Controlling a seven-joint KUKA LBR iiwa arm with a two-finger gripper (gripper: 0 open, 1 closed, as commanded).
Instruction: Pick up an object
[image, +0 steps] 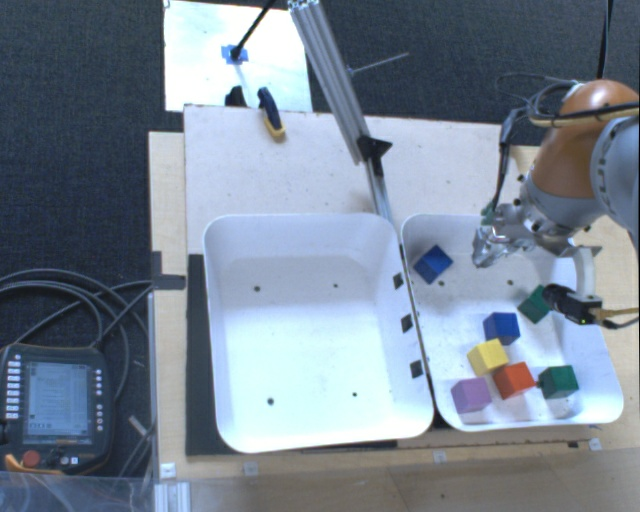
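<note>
Six small cubes lie in right bin (590, 400); blue cube (433, 264) sits apart at far left, just left of pincer (487, 250). Pincer spread: can't tell. Cubes look light, rigid, smooth-faced, prob. non-fragile. Best hold: two opposite flat faces, mid-height; blue cube has room on all sides.

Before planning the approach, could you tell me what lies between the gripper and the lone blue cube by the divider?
Bare white bin floor separates the gripper from the blue cube in the camera view.
</note>
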